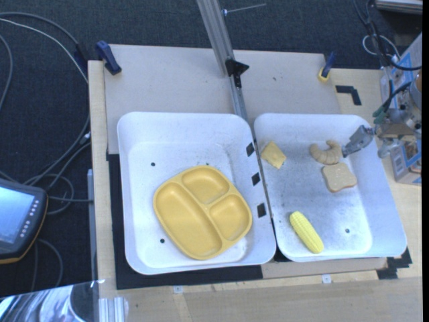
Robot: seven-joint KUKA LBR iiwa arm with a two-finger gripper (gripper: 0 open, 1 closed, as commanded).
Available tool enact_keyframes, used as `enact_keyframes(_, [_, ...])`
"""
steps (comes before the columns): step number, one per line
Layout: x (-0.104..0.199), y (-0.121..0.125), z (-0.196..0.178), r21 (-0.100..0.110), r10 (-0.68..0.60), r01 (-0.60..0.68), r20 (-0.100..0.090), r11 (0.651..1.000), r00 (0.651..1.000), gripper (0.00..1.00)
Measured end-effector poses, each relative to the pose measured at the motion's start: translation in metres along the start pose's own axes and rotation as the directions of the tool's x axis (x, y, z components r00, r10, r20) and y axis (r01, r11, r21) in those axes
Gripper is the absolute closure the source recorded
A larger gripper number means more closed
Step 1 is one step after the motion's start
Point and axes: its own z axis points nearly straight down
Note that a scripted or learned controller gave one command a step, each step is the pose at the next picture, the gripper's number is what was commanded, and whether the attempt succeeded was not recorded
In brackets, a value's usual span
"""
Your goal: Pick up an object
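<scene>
The right bin (pixel 375 206) holds several food toys. A yellow corn cob (pixel 306 232) lies near its front edge. A tan bread slice (pixel 338 177) rests in the middle, with a curled tan pastry (pixel 326 152) just behind it. A small yellow wedge (pixel 273 155) sits by the bin's left wall. My gripper (pixel 364 143) hangs at the right bin's far right side, just right of the pastry and above the bread slice. Nothing shows in its grasp.
A yellow divided plate (pixel 202 210) lies in the left bin (pixel 134 146). A metal pole (pixel 221 39) slants down to the wall between the bins. Blue clamps (pixel 107 56) and cables line the bench's edges.
</scene>
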Motion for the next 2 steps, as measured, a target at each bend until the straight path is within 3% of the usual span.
enact_keyframes(1, [0.0,0.0,0.0,0.0,0.0,0.0,0.0,1.0,1.0,0.0])
enact_keyframes(2, [-0.009,0.001,0.057,0.006,0.002,-0.002,-0.001,1.0,1.0,0.0])
